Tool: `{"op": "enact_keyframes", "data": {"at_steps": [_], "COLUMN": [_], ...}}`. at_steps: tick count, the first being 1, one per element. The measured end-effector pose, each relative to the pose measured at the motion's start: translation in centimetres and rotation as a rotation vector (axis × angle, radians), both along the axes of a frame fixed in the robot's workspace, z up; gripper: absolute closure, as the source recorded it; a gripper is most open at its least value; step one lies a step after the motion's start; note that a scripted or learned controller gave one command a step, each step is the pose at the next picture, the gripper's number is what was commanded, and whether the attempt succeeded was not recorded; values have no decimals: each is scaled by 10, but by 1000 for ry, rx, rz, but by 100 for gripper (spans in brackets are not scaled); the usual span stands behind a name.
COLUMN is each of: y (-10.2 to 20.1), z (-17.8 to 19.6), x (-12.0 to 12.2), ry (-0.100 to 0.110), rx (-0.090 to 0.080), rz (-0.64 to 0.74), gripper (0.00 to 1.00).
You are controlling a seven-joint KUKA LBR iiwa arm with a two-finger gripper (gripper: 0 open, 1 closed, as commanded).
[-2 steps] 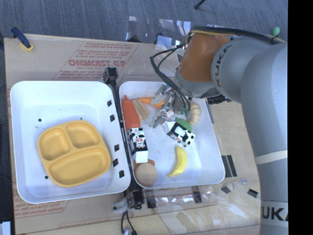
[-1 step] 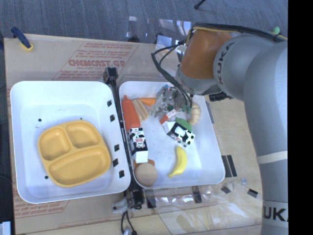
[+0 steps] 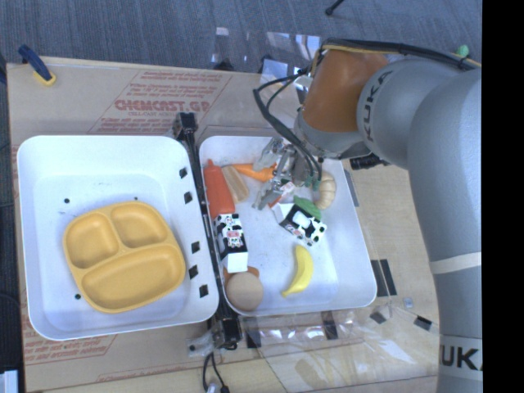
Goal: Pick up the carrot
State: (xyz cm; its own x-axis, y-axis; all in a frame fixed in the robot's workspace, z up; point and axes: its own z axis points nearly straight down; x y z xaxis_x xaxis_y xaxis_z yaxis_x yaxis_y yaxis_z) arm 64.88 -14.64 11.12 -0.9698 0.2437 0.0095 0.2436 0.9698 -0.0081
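Carrot (image 3: 255, 172): lies in the right bin (image 3: 348, 273), near its far wall, just left of the gripper (image 3: 277, 188). Gripper: lowered over the bin beside the carrot; whether apart or together, cannot tell.

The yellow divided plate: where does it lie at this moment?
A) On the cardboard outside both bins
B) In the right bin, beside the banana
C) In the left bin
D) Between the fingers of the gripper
C: the yellow divided plate lies flat on the floor of the left bin, while the banana lies in the right bin.
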Motion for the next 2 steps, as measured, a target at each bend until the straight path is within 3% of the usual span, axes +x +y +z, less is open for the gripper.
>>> {"op": "enact_keyframes", "data": {"at_steps": [1, 2], "y": [-18, 26], "z": [-13, 31], "x": [-5, -4], "ry": [-2, -19], "rx": [13, 4], "rz": [-344, -430], "gripper": [0, 0]}}
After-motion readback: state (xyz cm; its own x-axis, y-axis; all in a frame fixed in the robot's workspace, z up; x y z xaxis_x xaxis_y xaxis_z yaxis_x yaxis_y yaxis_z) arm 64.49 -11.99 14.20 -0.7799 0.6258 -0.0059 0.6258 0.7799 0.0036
